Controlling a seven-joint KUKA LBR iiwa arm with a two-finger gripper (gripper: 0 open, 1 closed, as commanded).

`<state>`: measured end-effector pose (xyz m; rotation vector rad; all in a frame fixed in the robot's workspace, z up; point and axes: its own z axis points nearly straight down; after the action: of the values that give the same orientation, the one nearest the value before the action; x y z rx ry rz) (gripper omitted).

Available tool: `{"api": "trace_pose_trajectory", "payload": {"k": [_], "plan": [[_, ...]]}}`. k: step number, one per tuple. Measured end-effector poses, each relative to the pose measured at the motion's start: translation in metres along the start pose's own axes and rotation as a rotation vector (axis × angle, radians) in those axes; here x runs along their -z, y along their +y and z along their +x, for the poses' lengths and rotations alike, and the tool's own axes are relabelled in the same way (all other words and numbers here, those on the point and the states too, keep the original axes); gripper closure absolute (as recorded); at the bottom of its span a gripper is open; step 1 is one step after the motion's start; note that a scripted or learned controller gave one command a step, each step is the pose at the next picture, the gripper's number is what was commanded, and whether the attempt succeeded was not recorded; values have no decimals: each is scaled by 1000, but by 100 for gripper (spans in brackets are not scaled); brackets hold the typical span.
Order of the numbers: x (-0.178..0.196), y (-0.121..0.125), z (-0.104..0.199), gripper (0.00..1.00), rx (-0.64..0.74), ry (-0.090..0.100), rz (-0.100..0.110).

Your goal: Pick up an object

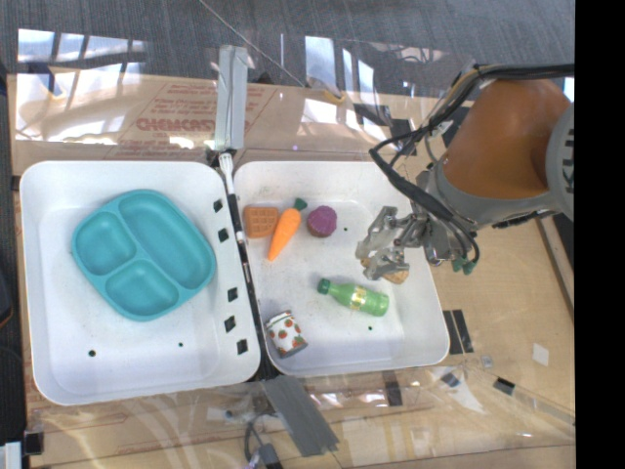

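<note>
The right bin (420, 335) holds an orange waffle square (260, 221), a carrot (284, 231) and a purple round piece (321, 221) in a row near its far left. A green bottle (354, 297) lies on its side in the middle, and a small patterned cup (284, 331) lies tipped at the front left corner. My gripper (386, 249) hangs low over the right side of this bin, just above and to the right of the bottle. A small tan piece (398, 275) shows right under the gripper; whether it is held is unclear.
The left bin (49, 360) holds a teal divided plate (143, 252). A clipped divider (234, 252) separates the two bins. The arm's orange band (503, 140) and black cables (410, 140) hang over the right bin's far right corner.
</note>
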<state>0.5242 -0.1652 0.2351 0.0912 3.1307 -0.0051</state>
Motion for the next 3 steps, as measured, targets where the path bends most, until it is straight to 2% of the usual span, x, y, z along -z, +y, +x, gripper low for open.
{"api": "trace_pose_trajectory", "payload": {"k": [1, 2, 3], "plan": [[-31, -26, 24, 100, 347, 9, -4], [-28, -46, 22, 100, 663, 5, -4], [-41, -46, 35, 100, 815, 8, -7]]}}
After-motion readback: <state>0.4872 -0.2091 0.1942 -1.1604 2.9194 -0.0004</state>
